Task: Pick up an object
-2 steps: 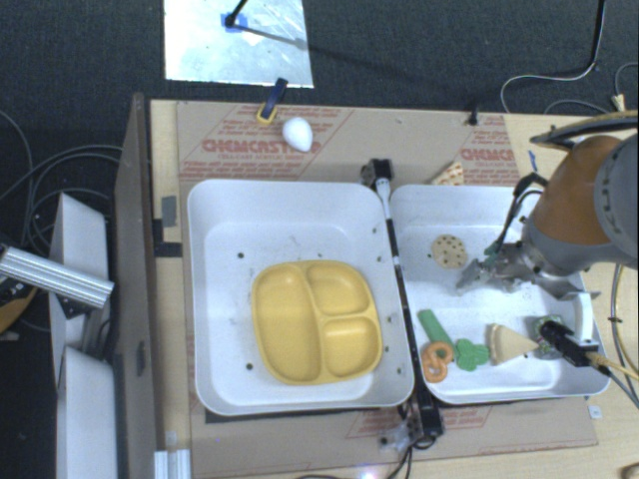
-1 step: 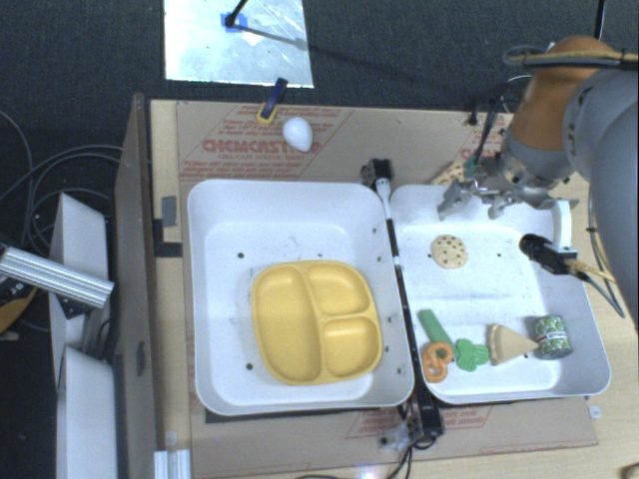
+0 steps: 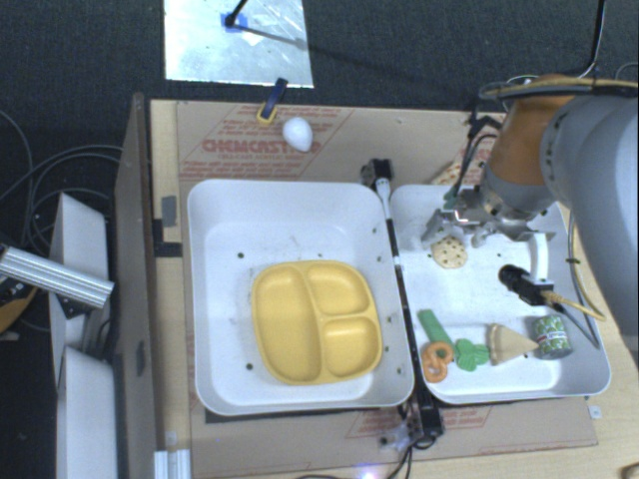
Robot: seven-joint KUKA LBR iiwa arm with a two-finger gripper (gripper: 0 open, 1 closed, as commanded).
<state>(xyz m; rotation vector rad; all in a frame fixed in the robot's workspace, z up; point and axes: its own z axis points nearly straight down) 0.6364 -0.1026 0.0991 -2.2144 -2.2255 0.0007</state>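
place: robotics lab, pretty clearly
surface: cardboard-covered, two white bins
floor: dark carpet, loose cables
arm: big grey industrial one

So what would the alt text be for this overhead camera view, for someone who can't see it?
A grey robot arm reaches from the right, its claw low over a round cookie in the right white bin, which also holds toy food and small items. The left white bin holds a yellow divided tray.

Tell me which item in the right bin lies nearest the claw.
The round speckled cookie, just below the claw. The orange ring, green toy and wedge lie along the bin's front.
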